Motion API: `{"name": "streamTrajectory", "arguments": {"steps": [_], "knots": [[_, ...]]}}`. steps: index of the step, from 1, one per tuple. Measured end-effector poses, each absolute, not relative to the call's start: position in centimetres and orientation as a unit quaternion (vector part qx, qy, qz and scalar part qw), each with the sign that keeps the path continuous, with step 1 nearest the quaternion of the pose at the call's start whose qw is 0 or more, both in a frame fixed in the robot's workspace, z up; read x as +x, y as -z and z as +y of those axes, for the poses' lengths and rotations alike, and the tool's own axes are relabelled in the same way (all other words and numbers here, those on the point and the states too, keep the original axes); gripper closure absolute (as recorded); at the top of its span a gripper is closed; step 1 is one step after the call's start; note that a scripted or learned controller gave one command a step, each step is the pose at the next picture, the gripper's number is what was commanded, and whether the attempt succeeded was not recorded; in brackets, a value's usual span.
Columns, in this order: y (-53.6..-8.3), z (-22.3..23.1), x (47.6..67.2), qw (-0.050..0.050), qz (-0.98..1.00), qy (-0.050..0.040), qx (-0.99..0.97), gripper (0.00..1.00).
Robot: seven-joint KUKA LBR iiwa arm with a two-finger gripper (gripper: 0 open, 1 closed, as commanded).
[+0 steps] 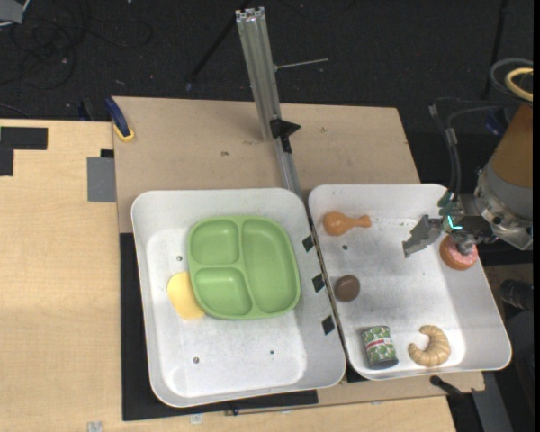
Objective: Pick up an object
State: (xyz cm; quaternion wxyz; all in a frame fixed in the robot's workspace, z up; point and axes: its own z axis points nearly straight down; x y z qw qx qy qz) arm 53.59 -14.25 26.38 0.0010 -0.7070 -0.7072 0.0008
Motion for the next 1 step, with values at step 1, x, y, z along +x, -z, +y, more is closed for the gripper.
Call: {"name": "streamTrajectory", "arguments": {"steps": [1], "knots": [[-26.41,-14.25,53.61,0.001,-0.707,-0.0006,-0.707,0.00]]}}
